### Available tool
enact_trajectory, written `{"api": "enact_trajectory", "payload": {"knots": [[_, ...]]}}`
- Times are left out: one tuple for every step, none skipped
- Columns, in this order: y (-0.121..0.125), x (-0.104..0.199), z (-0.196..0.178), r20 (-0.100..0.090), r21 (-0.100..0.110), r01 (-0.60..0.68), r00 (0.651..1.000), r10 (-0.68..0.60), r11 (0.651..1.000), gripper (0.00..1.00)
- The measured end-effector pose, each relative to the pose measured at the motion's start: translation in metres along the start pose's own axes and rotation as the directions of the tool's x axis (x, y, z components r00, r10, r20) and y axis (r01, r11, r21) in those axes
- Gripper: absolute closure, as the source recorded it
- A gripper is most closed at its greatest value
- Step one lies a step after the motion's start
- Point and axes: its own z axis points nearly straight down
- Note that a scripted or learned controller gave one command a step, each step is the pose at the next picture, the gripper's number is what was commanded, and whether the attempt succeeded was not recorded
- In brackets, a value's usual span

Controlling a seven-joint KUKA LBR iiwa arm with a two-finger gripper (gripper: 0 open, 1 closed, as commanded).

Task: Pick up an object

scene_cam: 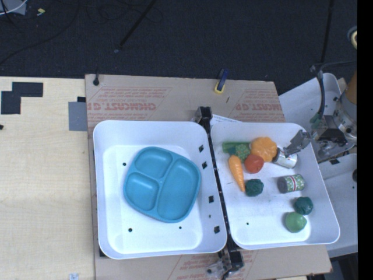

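Fingers [298, 140] down in the right bin [330, 221], angled in from the right, spread or pressed together impossible to tell from up here. Nothing visibly pinched between them. Gripper [287, 158] low near the bin's far right side, tip just beside the orange fruit [264, 148] and above the small can [291, 183] lying on its side. Left of the orange fruit, a red tomato [253, 163] touching it, a leafy green piece [236, 149] and a carrot [236, 172] pointing toward the near edge. Just beside the carrot's tip, a dark green lump [253, 187]. Down in the near right corner, another dark green piece [303, 205] and a light green one [295, 221], close together, well apart from the gripper. Over in the left bin [100, 156], just a blue divided plate [161, 183], sitting flat.
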Motion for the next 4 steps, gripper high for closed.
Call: {"api": "enact_trajectory", "payload": {"knots": [[0.002,0.0,-0.007,0.002,-0.012,0.002,1.0,-0.002,1.0,0.0],[0.003,0.009,0.054,0.0,-0.006,0.003,1.0,-0.003,1.0,0.0],[0.006,0.002,0.104,0.001,-0.007,0.002,1.0,-0.002,1.0,0.0],[0.004,-0.001,0.147,0.004,-0.013,0.003,1.0,-0.003,1.0,0.0]]}}
